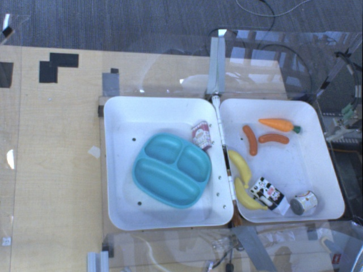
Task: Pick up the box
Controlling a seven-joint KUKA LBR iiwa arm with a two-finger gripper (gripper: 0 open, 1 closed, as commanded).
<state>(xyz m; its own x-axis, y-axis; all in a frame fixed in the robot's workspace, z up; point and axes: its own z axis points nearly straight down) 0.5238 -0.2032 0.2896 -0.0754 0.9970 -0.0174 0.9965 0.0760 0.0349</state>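
Observation:
A small box [266,194] with a black and white pattern lies tilted near the front of the right bin [321,130]. It rests against the lower end of a yellow banana [242,177]. A silver can [304,203] lies on its side just to the box's right.
The right bin also holds two sausages [250,140] [274,139] and an orange carrot [278,125] towards the back. In the left bin [117,126] sits a blue divided plate [172,169], with a small red and white packet [201,135] at its far right edge.

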